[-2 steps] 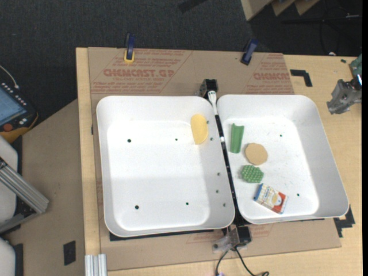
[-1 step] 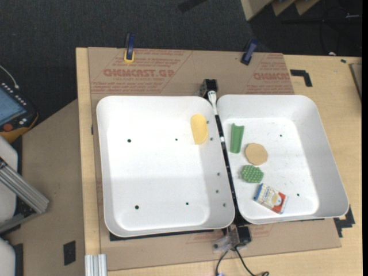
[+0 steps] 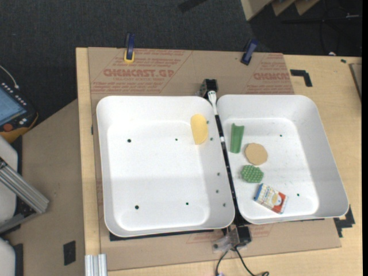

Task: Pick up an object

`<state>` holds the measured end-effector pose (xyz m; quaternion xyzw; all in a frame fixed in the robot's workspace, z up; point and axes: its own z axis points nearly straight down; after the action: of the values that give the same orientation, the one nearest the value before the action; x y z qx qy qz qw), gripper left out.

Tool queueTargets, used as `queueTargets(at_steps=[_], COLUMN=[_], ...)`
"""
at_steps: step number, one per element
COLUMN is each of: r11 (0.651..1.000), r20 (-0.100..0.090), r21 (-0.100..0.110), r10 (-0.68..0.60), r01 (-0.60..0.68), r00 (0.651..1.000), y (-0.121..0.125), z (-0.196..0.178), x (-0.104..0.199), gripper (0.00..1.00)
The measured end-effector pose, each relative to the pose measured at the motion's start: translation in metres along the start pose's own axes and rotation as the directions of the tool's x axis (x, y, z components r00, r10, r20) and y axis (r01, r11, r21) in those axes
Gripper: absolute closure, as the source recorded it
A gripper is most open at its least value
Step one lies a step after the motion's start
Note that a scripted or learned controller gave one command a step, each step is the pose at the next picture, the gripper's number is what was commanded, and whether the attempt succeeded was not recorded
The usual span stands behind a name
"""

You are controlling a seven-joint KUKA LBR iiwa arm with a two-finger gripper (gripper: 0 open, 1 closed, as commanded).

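Inside your right bin [image 3: 322, 131], flat green strip [image 3: 236, 138], round tan disc [image 3: 256, 154], knobbly green piece [image 3: 252, 173], printed packet [image 3: 269, 198], left bin [image 3: 115, 154] holding smooth yellow oblong [image 3: 199, 129], gripper state impossible to tell.

Left bin [image 3: 115, 154] mostly open (yellow piece [image 3: 199, 129] near divider).

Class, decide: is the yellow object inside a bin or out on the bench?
Inside. The yellow object lies in the left bin, near its right wall.
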<state>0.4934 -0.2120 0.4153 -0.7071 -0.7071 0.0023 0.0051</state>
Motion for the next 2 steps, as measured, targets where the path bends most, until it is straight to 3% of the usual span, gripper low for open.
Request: queueTargets(at_steps=[1,2], r11=[1.0,1.0], r20=[0.012,0.001], r21=[-0.026,-0.002], r10=[0.0,-0.002], r01=[0.001,0.002], r00=[1.0,1.0], y=[-0.016,0.007], z=[-0.128,-0.021], x=[-0.012,0.001], gripper=[1.0,1.0])
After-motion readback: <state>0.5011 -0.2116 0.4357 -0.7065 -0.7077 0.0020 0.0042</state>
